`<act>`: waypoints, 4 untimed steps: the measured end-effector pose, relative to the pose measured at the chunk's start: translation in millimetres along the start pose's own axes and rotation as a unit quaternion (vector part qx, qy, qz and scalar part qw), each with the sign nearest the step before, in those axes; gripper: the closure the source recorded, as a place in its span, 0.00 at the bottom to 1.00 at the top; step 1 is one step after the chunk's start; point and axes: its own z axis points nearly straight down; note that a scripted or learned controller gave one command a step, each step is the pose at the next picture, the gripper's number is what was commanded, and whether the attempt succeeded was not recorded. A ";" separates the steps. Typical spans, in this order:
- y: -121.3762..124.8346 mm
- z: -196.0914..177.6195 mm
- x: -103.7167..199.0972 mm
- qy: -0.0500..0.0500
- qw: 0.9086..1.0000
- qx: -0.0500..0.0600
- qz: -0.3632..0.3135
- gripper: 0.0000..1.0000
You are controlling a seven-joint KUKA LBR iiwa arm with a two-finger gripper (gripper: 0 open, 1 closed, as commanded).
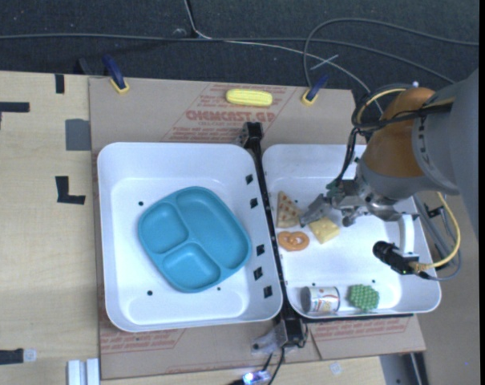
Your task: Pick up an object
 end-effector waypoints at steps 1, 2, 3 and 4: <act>1.3 -12.4 0.9 0.000 1.000 -0.002 -0.001 1.00; 3.5 -75.9 1.1 -0.001 1.000 -0.006 0.000 1.00; 0.3 -119.3 2.1 0.000 1.000 -0.005 0.000 1.00; 5.7 -162.9 1.9 -0.001 1.000 -0.005 0.000 1.00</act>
